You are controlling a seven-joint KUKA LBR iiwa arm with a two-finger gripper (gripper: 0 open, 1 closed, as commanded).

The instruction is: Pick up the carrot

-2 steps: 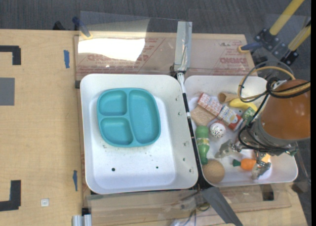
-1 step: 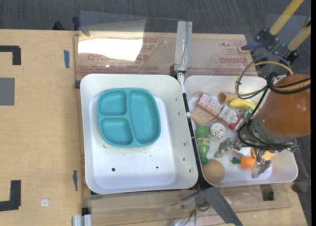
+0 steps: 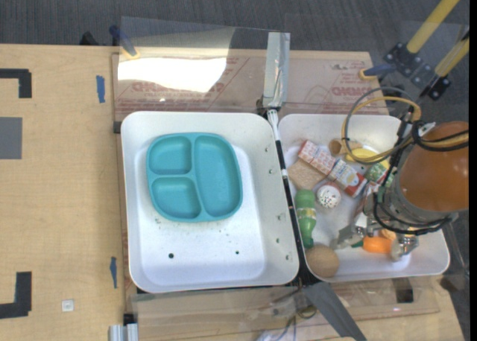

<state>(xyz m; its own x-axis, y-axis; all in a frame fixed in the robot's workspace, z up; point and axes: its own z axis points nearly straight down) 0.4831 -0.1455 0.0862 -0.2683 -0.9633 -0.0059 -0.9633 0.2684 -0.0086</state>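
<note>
Two shallow white bins are seen side by side on the bench. In the left white bin point(image 3: 149, 257), one turquoise plastic plate with three compartments point(image 3: 195, 177) is laid, and a few dark specks are scattered on the bin floor on the near side of that plate. Nothing is seen in the plate's compartments.

The right white bin point(image 3: 432, 257) serves as the landmark for the rest. Near its middle, one red-and-white printed carton point(image 3: 315, 157) is placed, with one flat brown cracker-like square point(image 3: 302, 175) just beside it toward the divider. One green bottle-shaped toy point(image 3: 305, 214) is set along the divider side, and one round beige ball-like item point(image 3: 323, 261) is found at the bin's near corner by the divider. One small white round object with dots point(image 3: 328, 196) lies near the centre. One yellow banana-like piece point(image 3: 363, 155) is seen toward the far side.

One small orange carrot point(image 3: 378, 244) lies on the bin floor near the near wall, on the arm's side. The grey and orange arm is lowered over this bin, and the gripper point(image 3: 365, 235) is positioned just beside the carrot; whether its fingers are spread or closed cannot be told, and the carrot is not clearly seen between them.
</note>
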